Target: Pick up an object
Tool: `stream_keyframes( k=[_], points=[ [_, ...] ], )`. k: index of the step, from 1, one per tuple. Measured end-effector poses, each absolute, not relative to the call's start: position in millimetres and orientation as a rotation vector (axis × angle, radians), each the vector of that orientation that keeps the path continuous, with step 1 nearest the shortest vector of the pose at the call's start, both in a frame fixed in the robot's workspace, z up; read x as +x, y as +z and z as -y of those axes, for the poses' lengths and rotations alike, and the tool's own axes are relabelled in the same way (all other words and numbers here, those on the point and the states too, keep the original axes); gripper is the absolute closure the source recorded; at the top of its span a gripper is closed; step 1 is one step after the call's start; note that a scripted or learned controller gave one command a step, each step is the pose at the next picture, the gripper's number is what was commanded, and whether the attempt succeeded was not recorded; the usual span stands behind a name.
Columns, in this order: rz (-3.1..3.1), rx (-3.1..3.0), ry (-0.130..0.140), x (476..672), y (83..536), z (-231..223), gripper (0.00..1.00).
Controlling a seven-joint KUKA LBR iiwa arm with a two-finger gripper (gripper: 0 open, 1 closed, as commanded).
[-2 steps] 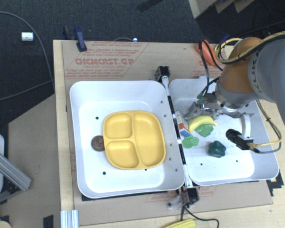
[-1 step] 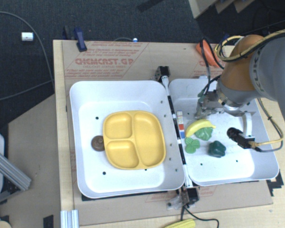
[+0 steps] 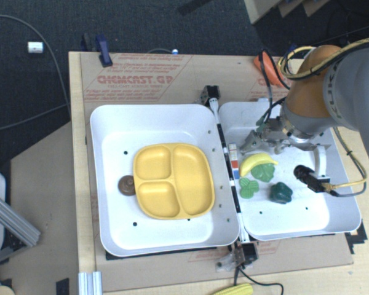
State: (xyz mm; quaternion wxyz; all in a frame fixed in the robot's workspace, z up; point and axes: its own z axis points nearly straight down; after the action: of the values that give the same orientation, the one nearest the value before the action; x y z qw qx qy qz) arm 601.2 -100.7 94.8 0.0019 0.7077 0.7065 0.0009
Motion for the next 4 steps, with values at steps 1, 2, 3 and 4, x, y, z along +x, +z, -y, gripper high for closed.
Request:
stream_keyframes(
  k=[1,2,3,4],
  points=[
    [-2.222,2.223,-0.001,564.5,84,105,0.0],
    [-2.22,2.222,0.002,565.4,95,104,1.0],
    [-2.221,2.222,0.002,565.3,94,104,0.0],
    [-2.222,2.223,-0.001,509.2,84,118,0.0]
  ],
)
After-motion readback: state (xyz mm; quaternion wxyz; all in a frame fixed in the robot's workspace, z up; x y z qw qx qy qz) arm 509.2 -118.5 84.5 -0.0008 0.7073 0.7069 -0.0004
